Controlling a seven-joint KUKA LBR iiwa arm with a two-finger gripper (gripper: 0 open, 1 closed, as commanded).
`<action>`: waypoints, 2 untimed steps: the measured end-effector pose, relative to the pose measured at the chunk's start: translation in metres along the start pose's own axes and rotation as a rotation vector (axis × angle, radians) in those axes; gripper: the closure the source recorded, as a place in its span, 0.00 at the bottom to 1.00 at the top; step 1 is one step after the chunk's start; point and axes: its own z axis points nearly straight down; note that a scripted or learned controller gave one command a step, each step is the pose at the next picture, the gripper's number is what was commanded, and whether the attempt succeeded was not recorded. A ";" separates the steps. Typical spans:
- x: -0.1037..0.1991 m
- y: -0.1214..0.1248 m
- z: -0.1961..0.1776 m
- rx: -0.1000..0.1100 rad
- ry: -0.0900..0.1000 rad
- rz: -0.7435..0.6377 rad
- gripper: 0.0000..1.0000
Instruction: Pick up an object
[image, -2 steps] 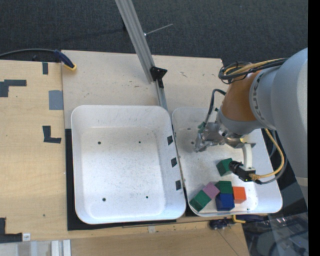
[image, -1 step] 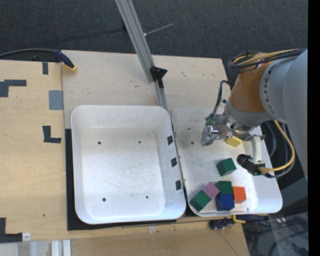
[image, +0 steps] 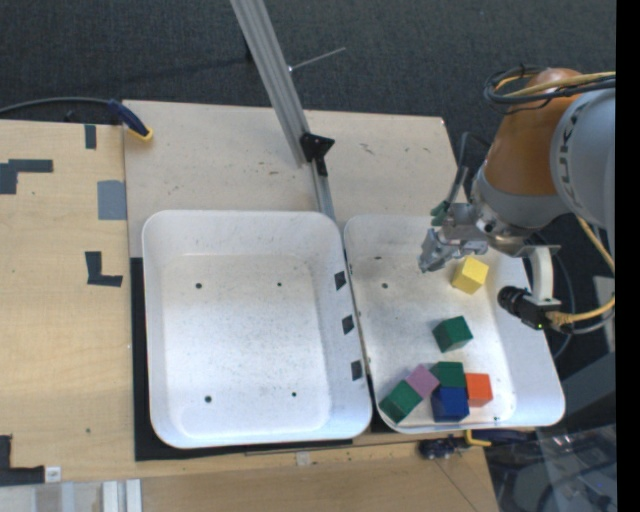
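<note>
My gripper (image: 437, 255) hangs over the upper part of the right bin (image: 385, 300), just left of a yellow block (image: 469, 274) that lies on the bin floor. No block shows between the fingers. A green block (image: 452, 333) lies lower in the same bin. At the bin's near edge sits a cluster: a green block (image: 402, 400), a pink block (image: 423, 380), a dark green block (image: 448, 374), a blue block (image: 450, 402) and an orange block (image: 478, 388).
The left bin (image: 240, 330) lies beside the right one, with a shared raised rim between them. A slanted metal pole (image: 285, 85) crosses the bench behind the bins. The arm's orange band (image: 530, 150) and cables fill the upper right.
</note>
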 end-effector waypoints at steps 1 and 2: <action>0.000 0.001 -0.038 0.002 0.000 -0.001 1.00; 0.054 -0.016 -0.022 0.009 0.002 -0.005 1.00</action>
